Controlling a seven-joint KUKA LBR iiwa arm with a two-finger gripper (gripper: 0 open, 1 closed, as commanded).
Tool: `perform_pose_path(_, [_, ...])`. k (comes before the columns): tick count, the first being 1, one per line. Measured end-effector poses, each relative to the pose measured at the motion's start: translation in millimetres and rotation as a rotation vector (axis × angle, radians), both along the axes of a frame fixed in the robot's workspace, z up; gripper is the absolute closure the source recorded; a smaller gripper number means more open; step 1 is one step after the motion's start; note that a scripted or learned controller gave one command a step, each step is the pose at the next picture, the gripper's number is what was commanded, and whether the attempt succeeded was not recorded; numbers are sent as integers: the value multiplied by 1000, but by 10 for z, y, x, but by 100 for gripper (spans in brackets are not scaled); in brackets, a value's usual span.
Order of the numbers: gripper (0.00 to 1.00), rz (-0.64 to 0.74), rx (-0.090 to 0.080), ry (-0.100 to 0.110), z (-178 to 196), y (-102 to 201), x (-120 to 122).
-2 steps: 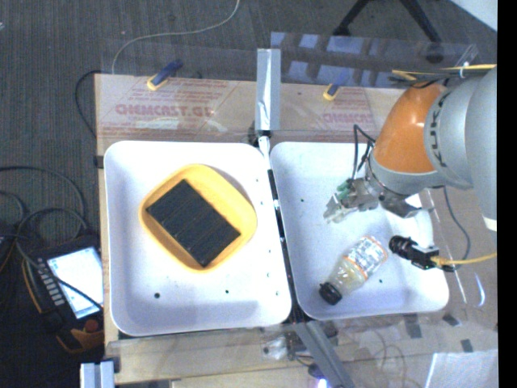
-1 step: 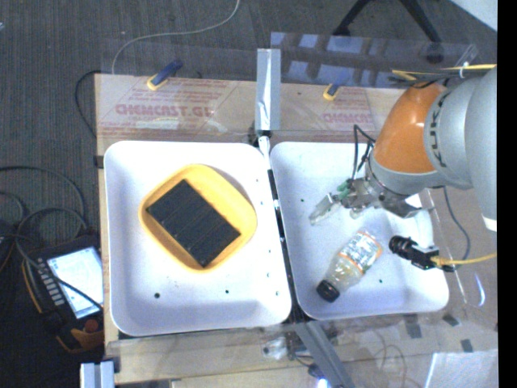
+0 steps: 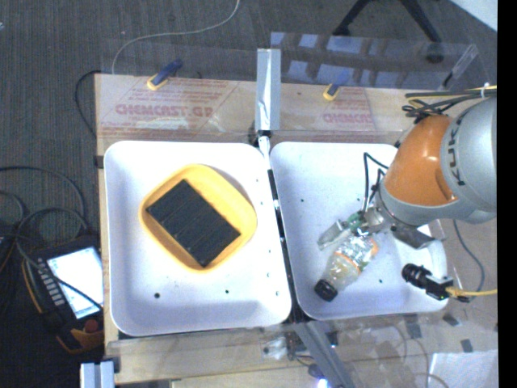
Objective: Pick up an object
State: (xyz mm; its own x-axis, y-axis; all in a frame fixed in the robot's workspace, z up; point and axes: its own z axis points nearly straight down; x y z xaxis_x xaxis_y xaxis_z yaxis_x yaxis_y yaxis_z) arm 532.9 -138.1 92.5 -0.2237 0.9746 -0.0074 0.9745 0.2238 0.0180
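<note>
**Closing in on the bottle in the right bin**

Hovering low in the right bin point(image 3: 323, 168), the claw point(image 3: 361, 223) sits at the upper end of a clear plastic bottle point(image 3: 347, 263), touching or just above it; whether it is released or clenched I cannot tell, since the orange-banded wrist point(image 3: 420, 172) covers much of it. The bottle lies tilted, dark cap toward the near-left. By my reading, the grasp step is in hand. Next comes a firm closure on the bottle's body, then a straight lift. In the left bin point(image 3: 129, 297), a yellow dish point(image 3: 234, 196) holding a dark slab point(image 3: 194, 222) sits well apart.
</note>
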Motion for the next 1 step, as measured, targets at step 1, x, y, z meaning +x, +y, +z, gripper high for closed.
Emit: perform_pose_path(1, [0, -388, 7, -2, -1, -504, -253])
